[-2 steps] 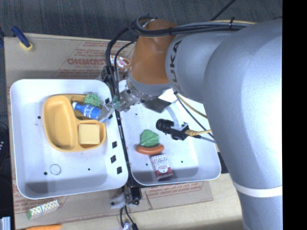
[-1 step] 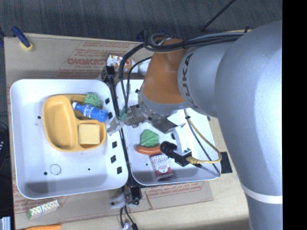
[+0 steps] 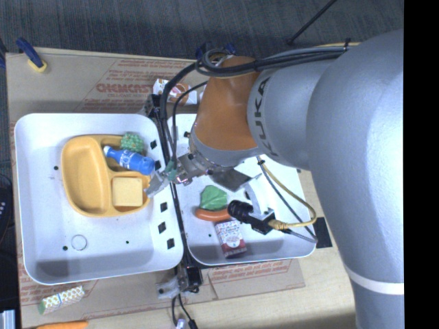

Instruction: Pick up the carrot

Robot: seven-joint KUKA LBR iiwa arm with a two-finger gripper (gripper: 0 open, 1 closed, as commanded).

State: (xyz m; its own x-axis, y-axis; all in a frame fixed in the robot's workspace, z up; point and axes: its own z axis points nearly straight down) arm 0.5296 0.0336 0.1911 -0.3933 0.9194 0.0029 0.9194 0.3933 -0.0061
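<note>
The carrot [image 3: 208, 214] is a short orange piece lying flat in the right bin [image 3: 288, 249], near its left wall. A green leafy piece [image 3: 213, 197] touches its upper side. My gripper [image 3: 167, 177] hangs over the rim between the two bins, up and to the left of the carrot and apart from it. It is close to the yellow block [image 3: 127, 191] in the left bin. I see nothing held in it. The grey and orange arm hides the upper part of the right bin.
The left bin [image 3: 41, 204] holds a yellow dish [image 3: 86, 177], a blue bottle [image 3: 130, 159] and a small green thing [image 3: 133, 142]. A red packet [image 3: 231, 237] lies just below the carrot. Cables run along the rim between the bins.
</note>
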